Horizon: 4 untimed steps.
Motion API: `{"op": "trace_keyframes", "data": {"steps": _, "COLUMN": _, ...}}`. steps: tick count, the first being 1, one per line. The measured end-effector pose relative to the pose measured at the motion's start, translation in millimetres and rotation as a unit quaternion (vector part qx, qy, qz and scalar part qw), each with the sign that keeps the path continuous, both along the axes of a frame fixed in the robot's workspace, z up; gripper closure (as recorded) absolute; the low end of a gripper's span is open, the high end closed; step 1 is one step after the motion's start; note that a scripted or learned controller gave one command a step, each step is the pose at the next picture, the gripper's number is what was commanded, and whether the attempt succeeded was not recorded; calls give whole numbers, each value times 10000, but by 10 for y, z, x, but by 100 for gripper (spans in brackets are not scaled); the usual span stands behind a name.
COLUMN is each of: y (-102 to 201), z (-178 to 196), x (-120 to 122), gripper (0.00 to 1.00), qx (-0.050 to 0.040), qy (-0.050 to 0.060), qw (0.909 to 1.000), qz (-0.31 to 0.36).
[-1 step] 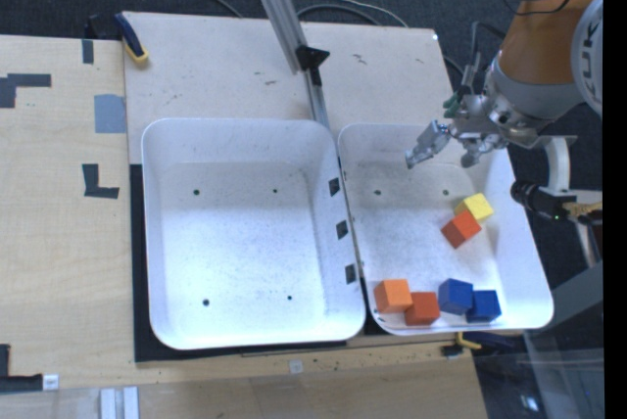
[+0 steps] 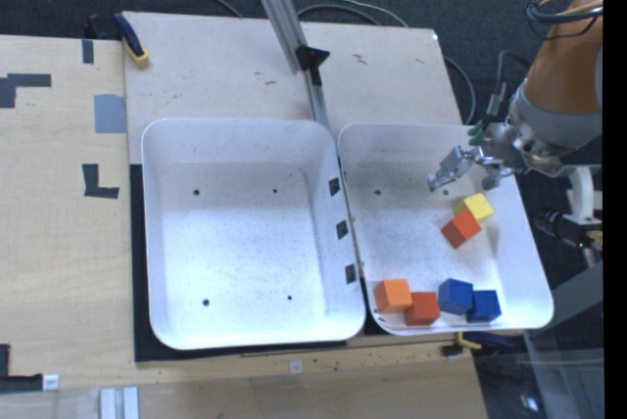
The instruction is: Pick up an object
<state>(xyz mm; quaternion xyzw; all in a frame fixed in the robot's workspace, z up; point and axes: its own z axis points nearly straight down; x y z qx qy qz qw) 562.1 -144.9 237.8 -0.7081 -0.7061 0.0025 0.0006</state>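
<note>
My gripper [image 2: 466, 176] hangs over the upper right part of the right bin [image 2: 392, 135], open, with nothing between its fingers. Just below it lie a yellow block [image 2: 478, 207] and a red-orange block [image 2: 460, 229], touching each other. Along the bin's near edge sits a row of blocks: an orange block [image 2: 394, 294], a darker orange block [image 2: 422, 308], and two blue blocks [image 2: 456, 295] [image 2: 484, 306].
The left bin [image 2: 147, 153] stands beside the right one, the two sharing a middle wall. A slanted metal rail [image 2: 279, 6] reaches down to the bins' far edge. Cables run across the dark floor behind the bench.
</note>
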Motion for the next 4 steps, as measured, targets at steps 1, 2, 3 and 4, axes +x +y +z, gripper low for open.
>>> {"op": "trace_keyframes", "data": {"steps": 1, "y": -593, "z": -1251, "x": -111, "gripper": 0, "qx": -16, "qy": -41, "qw": 10000, "qz": 1}}
{"op": "trace_keyframes", "data": {"steps": 2, "y": -378, "z": -1366, "x": -210, "gripper": 0, "qx": 0, "qy": -45, "qw": 10000, "qz": 20}}
{"op": "trace_keyframes", "data": {"steps": 3, "y": -353, "z": -1301, "x": -234, "gripper": 100, "qx": 22, "qy": -7, "qw": 10000, "qz": 26}}
{"op": "trace_keyframes", "data": {"steps": 4, "y": 345, "z": -1038, "x": 251, "gripper": 100, "qx": 15, "qy": -33, "qw": 10000, "qz": 65}}
